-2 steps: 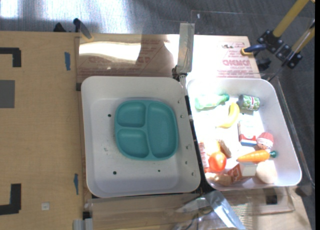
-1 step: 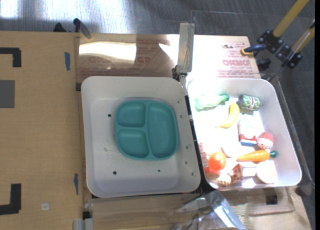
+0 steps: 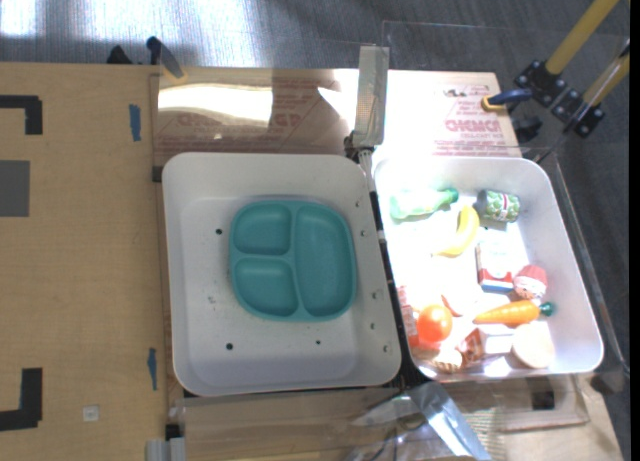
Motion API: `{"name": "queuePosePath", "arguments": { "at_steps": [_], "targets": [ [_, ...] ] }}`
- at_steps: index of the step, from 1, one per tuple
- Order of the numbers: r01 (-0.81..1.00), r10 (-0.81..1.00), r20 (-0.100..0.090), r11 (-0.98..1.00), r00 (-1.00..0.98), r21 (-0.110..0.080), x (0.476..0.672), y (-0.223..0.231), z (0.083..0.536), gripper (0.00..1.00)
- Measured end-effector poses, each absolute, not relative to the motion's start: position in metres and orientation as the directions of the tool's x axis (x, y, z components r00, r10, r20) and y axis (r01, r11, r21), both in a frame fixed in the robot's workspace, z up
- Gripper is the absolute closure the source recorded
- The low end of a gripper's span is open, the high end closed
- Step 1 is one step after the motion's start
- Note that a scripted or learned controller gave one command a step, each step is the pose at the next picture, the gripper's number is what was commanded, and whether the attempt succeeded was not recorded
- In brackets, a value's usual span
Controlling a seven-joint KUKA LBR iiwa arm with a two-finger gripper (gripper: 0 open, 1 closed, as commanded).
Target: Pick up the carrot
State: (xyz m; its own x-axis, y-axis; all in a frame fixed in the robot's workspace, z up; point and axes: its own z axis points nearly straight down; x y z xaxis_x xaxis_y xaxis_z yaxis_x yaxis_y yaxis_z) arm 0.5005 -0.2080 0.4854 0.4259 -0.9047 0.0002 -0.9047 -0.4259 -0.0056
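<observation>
The carrot (image 3: 511,313) lies in the right bin (image 3: 572,239), long axis roughly left-right, tip leftward toward the tomato (image 3: 434,324); the fingers' state I cannot tell.

A teal divided plate (image 3: 293,259) is lying in the middle of the left bin (image 3: 190,349). In the right bin (image 3: 570,249), the carrot (image 3: 508,313) is lying near the front right corner, with a tomato (image 3: 434,324) sitting toward the front left corner. A banana (image 3: 459,232) is resting mid-bin, and a green can (image 3: 499,205) is lying near the back edge.
</observation>
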Motion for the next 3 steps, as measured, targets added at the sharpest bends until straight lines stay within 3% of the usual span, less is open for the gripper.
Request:
{"name": "queuePosePath", "arguments": {
  "at_steps": [1,2,3],
  "targets": [
    [-0.681,-0.681,-0.004,-0.732,0.732,-0.002,0.48,-0.209,0.388,0.0],
    [-0.827,-0.827,-0.012,-0.562,0.562,0.002,0.51,-0.204,0.126,0.0],
    [-0.77,-0.77,0.004,-0.638,0.638,-0.003,0.535,-0.176,0.089,0.0]
  ]
}}
